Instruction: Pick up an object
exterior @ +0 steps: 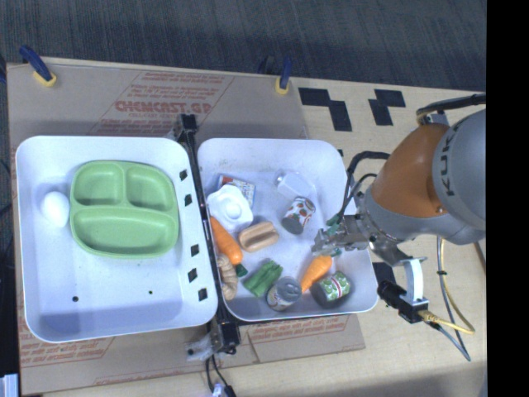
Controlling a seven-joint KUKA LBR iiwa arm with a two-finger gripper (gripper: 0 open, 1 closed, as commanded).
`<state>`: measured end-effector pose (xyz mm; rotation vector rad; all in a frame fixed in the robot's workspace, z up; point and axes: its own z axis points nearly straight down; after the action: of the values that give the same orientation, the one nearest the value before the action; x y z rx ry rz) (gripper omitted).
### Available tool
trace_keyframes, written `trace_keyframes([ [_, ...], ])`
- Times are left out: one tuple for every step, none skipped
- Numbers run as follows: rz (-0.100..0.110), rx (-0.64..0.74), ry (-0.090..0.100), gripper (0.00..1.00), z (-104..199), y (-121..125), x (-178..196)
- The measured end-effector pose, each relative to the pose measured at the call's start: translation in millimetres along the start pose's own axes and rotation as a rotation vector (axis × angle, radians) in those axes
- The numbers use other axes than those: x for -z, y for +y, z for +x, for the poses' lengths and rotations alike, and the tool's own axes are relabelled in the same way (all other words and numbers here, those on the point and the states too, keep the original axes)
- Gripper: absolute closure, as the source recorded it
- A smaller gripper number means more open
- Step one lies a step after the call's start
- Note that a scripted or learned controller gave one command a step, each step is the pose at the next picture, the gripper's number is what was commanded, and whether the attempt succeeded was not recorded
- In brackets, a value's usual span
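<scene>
1. Fingers first: my gripper (329,244) hangs low over the right part of the right bin (331,151), at the right centre of the frame, but my own wrist blocks the tips, so I cannot tell whether they stand apart or together
2. Nothing shows between them, so I claim no hold on anything
3. Nearest candidate is the small carrot (313,273), lying just below and left of my tip, slanted, with its leafy end up toward me; whether I touch it I cannot say
4. Just beside the small carrot, lower right, sits a green-and-red can (334,288); lower left of it is a grey round lid-like piece (287,291), then a green vegetable (263,277)
5. Further left in the same bin: a longer carrot (225,240), a hot-dog bun (259,236), a white bottle-like thing (229,207), and a brown-and-white cup (298,214) above my tip
6. Left bin (29,222) holds a green divided tray (126,208) and a white egg (54,208), well apart from me
7. Step, as I judge it: the reach-and-descend stage, grasp not yet proven
8. Next I would need to centre over the small carrot, align across its narrow width, close, then lift straight up, clear of the can
</scene>
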<state>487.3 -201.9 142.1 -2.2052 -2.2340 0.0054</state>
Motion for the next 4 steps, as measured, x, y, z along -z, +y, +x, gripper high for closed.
trace_keyframes([
  [-0.009,-0.006,-0.002,1.0,47,-9,154],
  [0.0,-0.007,0.001,1.0,19,51,67],
  [-0.001,-0.007,0.0,0.0,19,51,68],
  [-0.001,-0.007,0.0,0.0,19,51,68],
])
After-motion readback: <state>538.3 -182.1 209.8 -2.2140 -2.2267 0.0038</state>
